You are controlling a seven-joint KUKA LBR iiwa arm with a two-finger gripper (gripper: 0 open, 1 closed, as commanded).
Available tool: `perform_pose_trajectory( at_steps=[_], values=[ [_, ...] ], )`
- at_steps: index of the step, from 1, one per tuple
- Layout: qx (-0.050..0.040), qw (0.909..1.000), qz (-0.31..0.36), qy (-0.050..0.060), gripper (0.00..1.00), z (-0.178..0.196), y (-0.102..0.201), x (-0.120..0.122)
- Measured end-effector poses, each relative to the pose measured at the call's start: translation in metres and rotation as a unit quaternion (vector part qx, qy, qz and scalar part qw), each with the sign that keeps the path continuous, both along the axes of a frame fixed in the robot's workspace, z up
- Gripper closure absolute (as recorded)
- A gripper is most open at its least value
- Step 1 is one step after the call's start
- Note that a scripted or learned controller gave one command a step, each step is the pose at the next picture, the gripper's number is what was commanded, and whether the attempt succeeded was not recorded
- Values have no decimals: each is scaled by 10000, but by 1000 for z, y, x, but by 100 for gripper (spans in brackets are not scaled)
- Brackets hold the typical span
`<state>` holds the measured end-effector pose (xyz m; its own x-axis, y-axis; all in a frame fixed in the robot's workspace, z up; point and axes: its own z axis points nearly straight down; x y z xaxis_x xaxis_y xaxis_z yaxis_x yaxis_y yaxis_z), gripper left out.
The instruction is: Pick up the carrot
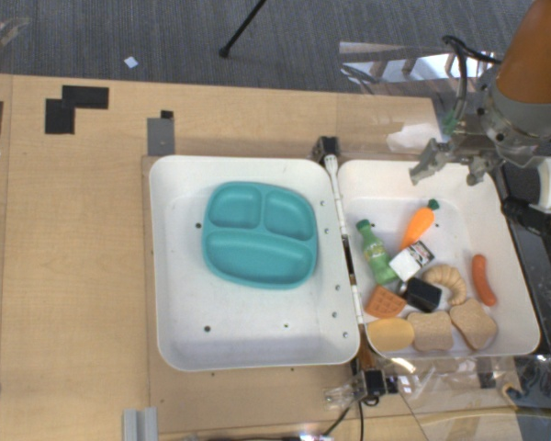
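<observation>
The carrot [420, 224] is orange with a green top and lies tilted in the far part of the right bin [523, 283]. It rests among other toy foods, its lower end beside a white and black block [411, 261]. My gripper [452, 166] hangs over the far rim of the right bin, above and slightly right of the carrot and apart from it. Its two fingers are spread open with nothing between them.
A green bottle [376, 254], a croissant [445, 278], a red sausage [483, 279], a waffle [384, 302], a black piece [424, 294] and bread pieces [473, 324] crowd the right bin's near half. The left bin [179, 338] holds a teal divided plate [260, 234].
</observation>
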<state>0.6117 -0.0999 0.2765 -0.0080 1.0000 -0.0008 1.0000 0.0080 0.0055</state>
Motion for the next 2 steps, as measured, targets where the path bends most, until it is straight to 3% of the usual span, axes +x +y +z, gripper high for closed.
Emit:
perform_pose_trajectory(
  at_steps=[1,2],
  values=[
    [4,9950,1003,44,0,-136,-18,13],
    [-108,9958,885,-187,0,-175,-15,-2]
  ],
)
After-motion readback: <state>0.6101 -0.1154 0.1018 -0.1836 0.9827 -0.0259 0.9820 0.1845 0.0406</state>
